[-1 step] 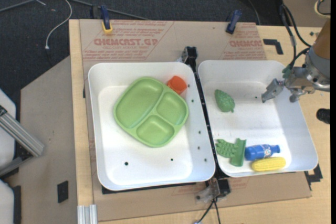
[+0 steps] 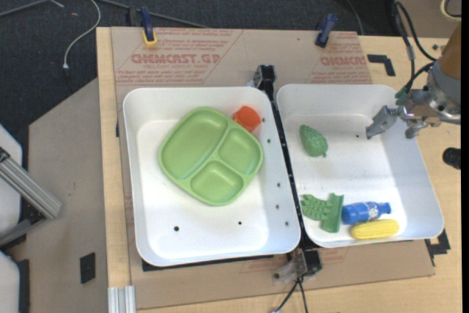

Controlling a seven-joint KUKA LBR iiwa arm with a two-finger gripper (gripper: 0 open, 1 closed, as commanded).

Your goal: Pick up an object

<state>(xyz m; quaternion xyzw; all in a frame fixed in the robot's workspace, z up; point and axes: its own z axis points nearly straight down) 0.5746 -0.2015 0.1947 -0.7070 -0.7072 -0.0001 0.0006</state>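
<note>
My gripper (image 2: 396, 130) hangs over the far right part of the right bin (image 2: 431, 203), open, with nothing between its fingers. A green lumpy toy (image 2: 314, 141) lies to its left in that bin, well apart from it. Along the near edge of the bin lie a flat green toy (image 2: 322, 210), a blue bottle (image 2: 364, 212) and a yellow corn-like piece (image 2: 375, 229). In the left bin (image 2: 135, 110) a green divided plate (image 2: 211, 155) rests flat, with a small orange object (image 2: 248, 116) touching its far right corner.
The bins stand side by side on a cardboard sheet (image 2: 183, 55) held by blue clamps (image 2: 149, 31). Black cables (image 2: 407, 33) run by the arm at the upper right.
</note>
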